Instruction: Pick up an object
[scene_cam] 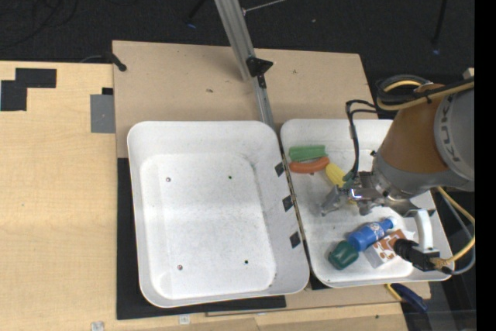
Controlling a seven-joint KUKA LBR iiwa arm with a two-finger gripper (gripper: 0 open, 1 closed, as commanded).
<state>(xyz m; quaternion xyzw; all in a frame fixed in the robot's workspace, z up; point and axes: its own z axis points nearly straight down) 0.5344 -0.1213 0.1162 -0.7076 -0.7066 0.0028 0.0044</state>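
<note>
Over the right bin (306, 137) the arm (425, 147) is lowered, and much of that bin's right half is hidden by it. Whether the gripper (350, 196) is open or closed cannot be told; its tip is blurred among the objects. Two white bins are counted on the worktop (194, 85). Five objects are made out: a green piece (308, 153) on an orange piece (308, 165), a yellow piece (335, 174), a blue bottle (369, 234) and a dark green object (342, 254).

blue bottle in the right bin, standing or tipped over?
Tipped over. The blue bottle lies on its side on the right bin floor, its length running diagonally, beside a dark green object.
</note>
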